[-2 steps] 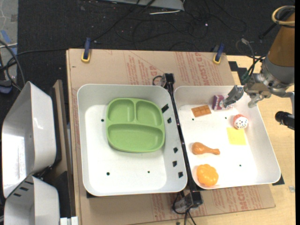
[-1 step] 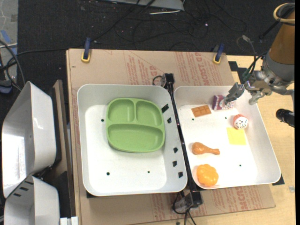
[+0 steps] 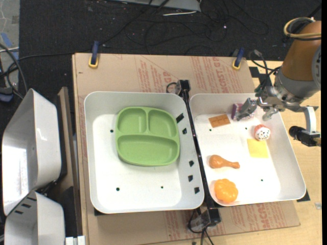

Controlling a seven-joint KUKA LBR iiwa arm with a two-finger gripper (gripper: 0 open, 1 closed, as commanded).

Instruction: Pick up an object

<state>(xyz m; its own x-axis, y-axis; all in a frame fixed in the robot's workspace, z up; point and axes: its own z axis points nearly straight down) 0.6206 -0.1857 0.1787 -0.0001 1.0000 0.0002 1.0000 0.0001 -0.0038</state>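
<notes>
Sitting in the left bin (image 3: 97, 152), a green divided plate (image 3: 148, 137) lies flat, a little above the bin's middle, with its two small compartments toward the far side and the large one nearer. A black divider strip (image 3: 191, 147) runs between the two bins.

In the right bin (image 3: 286, 188), an orange cracker (image 3: 219, 120) lies near the far left corner. Below it, toward the middle, lies an orange drumstick (image 3: 223, 162), its thin end pointing right. Nearer still, by the front rim, sits a rounded orange fruit (image 3: 226, 190). A yellow square (image 3: 258, 148) lies flat right of centre, and a white ball with red dots (image 3: 262, 132) rests just above it, touching or nearly so.

The gripper (image 3: 245, 109) hangs over the bin's far edge, just right of the cracker and left of the ball, on the arm (image 3: 301, 60) reaching in from the right. Whether it is open or closed cannot be told; nothing is seen held in it.
</notes>
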